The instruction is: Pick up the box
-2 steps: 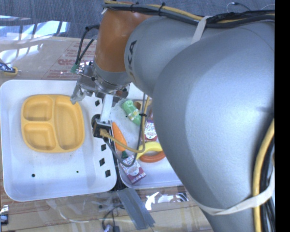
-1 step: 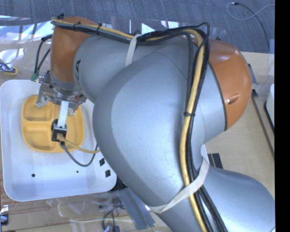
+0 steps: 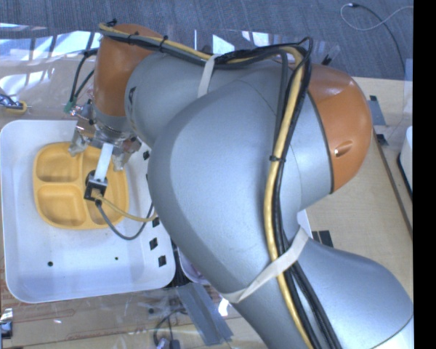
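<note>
Hovering my gripper (image 3: pixel 102 145) over the yellow box (image 3: pixel 58 187) (opening and hold: can't tell), I'd straddle its rim (image 3: pixel 37 180), descending straight.

1. A shallow white bin (image 3: pixel 73 267) takes up the left of the view, its rounded rim resting on the surface (image 3: pixel 392 158), which shows as pale wood at the right.
2. A yellow divided tray (image 3: pixel 58 173) lies flat in the bin's upper half, near the left wall, with its compartments facing up.
3. Two small dark specks (image 3: pixel 50 263) mark the bare bin floor below the tray.
4. Small black squares (image 3: pixel 154 243) sit along the bin's right wall.
5. A shiny clear sheet (image 3: pixel 29 57) covers the surface above the bin.
6. Dark grey carpet floor (image 3: pixel 203 6) runs along the top, with a thin white cable (image 3: pixel 378 20) curling across it at the upper right.
</note>
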